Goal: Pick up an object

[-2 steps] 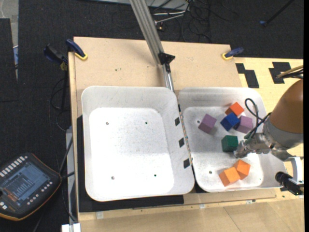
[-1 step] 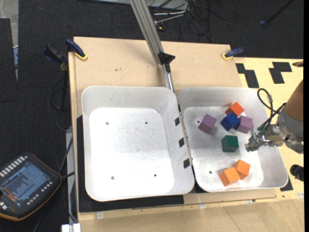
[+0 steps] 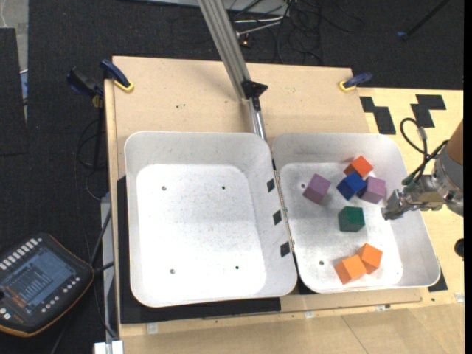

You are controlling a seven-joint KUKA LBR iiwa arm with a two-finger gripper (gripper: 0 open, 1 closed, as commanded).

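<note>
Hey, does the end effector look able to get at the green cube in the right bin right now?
Probably yes. The end effector sits just right of the green cube, which stands apart from the other cubes, with bare bin floor between them.

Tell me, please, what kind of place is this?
Probably a robotics lab: a wooden bench with two white bins, coloured blocks for grasping trials, and a teach pendant on the floor.
</note>
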